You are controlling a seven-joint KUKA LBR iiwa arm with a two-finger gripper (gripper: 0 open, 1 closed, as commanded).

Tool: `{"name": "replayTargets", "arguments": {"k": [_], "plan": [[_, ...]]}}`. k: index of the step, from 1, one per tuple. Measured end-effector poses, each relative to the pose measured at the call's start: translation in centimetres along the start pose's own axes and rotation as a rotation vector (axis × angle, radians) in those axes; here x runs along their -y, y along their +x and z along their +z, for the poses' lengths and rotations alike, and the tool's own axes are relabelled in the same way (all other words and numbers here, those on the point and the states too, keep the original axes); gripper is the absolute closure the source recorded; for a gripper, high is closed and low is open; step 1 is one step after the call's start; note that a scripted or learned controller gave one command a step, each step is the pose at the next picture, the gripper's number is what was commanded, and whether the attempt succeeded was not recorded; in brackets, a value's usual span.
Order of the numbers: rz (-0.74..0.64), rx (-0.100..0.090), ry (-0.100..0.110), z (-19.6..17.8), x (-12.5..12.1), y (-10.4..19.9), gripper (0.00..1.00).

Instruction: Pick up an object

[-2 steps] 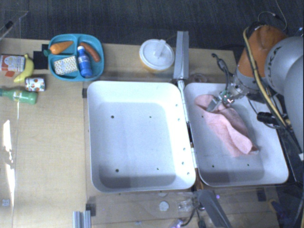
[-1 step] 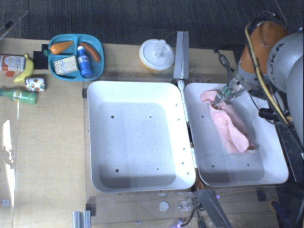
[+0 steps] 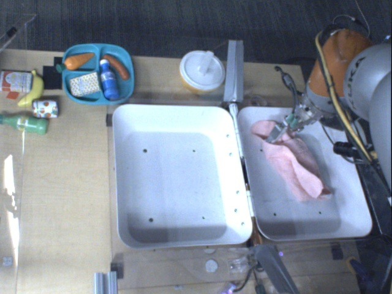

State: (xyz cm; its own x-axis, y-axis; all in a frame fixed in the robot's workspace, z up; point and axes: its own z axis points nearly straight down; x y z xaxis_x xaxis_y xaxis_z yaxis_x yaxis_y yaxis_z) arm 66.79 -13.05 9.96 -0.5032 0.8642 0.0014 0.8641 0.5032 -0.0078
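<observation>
A pink cloth lies crumpled in the right bin, stretching from its upper left toward the middle right. My gripper hangs low over the cloth's upper end, right at the fabric. The arm reaches in from the right. The fingertips are small and merge with the cloth, so contact or grasp is unclear.
The left bin sits beside the right one, a metal divider between them at the back. A blue compartment plate with toy food, a white lidded cup, a banana, a can and a green bottle lie on the bench.
</observation>
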Motion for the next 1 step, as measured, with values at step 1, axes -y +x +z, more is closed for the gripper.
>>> {"name": "replayTargets", "arguments": {"k": [1], "plan": [[-0.030,-0.009,0.005,1.03,0.41,-0.50,0.00]]}}
